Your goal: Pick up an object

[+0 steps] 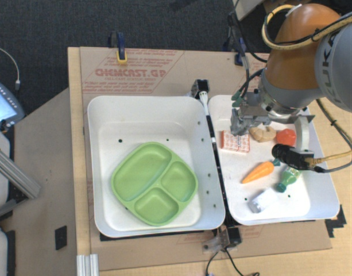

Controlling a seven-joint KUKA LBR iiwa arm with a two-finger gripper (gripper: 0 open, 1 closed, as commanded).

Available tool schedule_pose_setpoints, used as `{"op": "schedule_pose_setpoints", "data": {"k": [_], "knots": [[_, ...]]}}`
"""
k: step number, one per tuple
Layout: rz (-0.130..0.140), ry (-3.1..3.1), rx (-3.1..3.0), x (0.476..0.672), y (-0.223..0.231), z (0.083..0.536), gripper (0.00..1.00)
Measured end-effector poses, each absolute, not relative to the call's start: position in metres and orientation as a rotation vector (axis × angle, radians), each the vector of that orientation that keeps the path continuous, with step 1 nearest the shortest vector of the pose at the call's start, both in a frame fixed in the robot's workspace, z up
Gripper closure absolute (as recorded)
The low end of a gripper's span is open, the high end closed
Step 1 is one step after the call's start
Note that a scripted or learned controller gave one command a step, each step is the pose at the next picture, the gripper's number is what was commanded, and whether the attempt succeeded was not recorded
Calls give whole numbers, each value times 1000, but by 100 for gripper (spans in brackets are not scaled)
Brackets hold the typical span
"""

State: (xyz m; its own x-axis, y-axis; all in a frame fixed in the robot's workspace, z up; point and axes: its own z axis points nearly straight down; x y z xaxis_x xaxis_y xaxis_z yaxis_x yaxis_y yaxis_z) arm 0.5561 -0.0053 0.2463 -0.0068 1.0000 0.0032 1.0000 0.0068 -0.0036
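On the worktop point(164, 65), a sheet of brown cardboard with red print, two shallow white bins sit side by side. The left bin point(101, 119) holds a light green divided plate point(154, 183), lying flat and turned at an angle, with one long compartment toward 10 o'clock and two smaller ones toward 4 o'clock.

The right bin point(322, 203) carries the small objects. At its 10 o'clock corner lies a flat white and red patterned packet point(235, 143). Just beside it, toward 3 o'clock, is a tan lumpy piece point(260, 134), and next to that a red item point(286, 136). Near the bin's centre an orange carrot point(258, 172) lies tilted, its thick end toward 2 o'clock. At about 4 o'clock from the carrot sits a green bottle-like toy point(287, 179), and toward 6 o'clock a small grey and white object point(257, 202), too blurred to name.

The grey arm with its orange band point(305, 22) reaches in from 2 o'clock. The jaws point(240, 126) hang directly above the packet's upper edge, close to the tan piece; seen from above they seem to be closed or nearly so, but I cannot tell for certain, and nothing is visibly between them.
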Motion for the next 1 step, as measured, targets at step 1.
{"op": "schedule_pose_setpoints", "data": {"k": [1], "knots": [[2,-2226,-2213,567,45,231,100]]}}
